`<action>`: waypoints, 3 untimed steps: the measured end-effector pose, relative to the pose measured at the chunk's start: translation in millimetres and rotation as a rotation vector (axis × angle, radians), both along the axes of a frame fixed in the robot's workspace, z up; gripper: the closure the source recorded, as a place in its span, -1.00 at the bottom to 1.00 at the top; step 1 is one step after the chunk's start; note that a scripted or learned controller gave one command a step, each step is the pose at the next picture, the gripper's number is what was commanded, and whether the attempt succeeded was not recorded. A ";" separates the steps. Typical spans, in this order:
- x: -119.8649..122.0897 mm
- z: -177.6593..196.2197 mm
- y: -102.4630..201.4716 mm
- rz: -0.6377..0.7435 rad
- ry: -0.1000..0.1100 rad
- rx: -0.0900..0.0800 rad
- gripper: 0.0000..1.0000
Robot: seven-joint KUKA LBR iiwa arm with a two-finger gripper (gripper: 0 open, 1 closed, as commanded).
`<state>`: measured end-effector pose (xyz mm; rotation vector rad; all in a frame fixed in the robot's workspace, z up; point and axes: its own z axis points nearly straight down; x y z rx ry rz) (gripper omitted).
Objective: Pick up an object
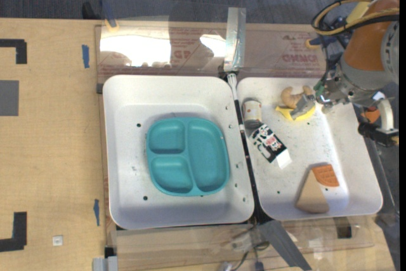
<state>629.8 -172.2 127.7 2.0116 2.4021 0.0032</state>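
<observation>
Camera view sets the gripper (325, 96), jaw state impossible to tell, just at three o'clock of the yellow object (297, 112) in the right bin (355, 162).

Robotics lab: 2 white bins (120, 155) on taped bench (44, 136) (cabled arm (368, 54)).

The arm (371, 54) is cut off by the right edge, and its gripper (319, 96) is too small and blurred to resolve. The tan object (292, 95) beside it is partly hidden by the yellow piece (297, 111) and cannot be identified. Print on the black-and-white packet (269, 143) is illegible.
</observation>
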 end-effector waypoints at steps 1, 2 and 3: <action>36.7 40.4 -25.2 0.055 0.000 0.000 -1.00; 24.4 70.6 -52.3 0.498 0.000 -0.005 -1.00; 30.5 -5.1 -50.3 0.278 0.011 0.004 -1.00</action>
